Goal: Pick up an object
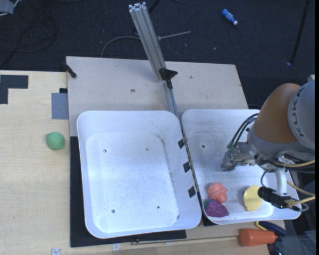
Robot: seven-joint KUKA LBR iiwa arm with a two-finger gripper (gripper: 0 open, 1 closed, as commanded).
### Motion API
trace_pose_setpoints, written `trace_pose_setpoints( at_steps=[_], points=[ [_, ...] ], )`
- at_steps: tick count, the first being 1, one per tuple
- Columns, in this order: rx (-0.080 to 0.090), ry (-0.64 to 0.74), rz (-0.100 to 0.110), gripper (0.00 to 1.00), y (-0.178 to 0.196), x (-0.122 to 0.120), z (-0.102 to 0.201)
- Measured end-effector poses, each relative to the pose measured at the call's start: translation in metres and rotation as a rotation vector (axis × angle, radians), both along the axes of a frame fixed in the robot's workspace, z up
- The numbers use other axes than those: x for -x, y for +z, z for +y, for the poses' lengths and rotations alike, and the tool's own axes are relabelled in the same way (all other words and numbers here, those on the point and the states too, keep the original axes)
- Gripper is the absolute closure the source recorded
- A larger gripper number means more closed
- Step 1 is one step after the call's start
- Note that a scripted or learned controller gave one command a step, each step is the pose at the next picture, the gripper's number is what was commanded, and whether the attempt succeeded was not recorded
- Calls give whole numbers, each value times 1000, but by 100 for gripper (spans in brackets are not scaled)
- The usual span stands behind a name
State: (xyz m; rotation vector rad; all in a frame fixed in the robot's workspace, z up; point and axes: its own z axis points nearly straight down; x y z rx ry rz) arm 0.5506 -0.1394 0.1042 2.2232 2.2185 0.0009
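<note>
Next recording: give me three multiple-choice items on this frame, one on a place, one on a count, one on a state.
1. Where does the green ball lie?
A. in the left bin
B. on the wooden bench, left of both bins
C. in the right bin

2. How many small objects lie in the right white bin?
A. one
B. three
C. five

3. What is the gripper doing?
A. hanging over the right bin, nothing seen in it
B. lifting the yellow object
C. resting in the left bin

Answers: 1 B, it sits on bare wood; 2 B, pink, purple, yellow; 3 A, all three lie apart from it.
</note>
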Motion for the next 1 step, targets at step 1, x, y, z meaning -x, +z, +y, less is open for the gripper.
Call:
trace_pose_setpoints(
  at_steps=[1],
  points=[
    [0,2,-2,100,42,2,2]
  ],
)
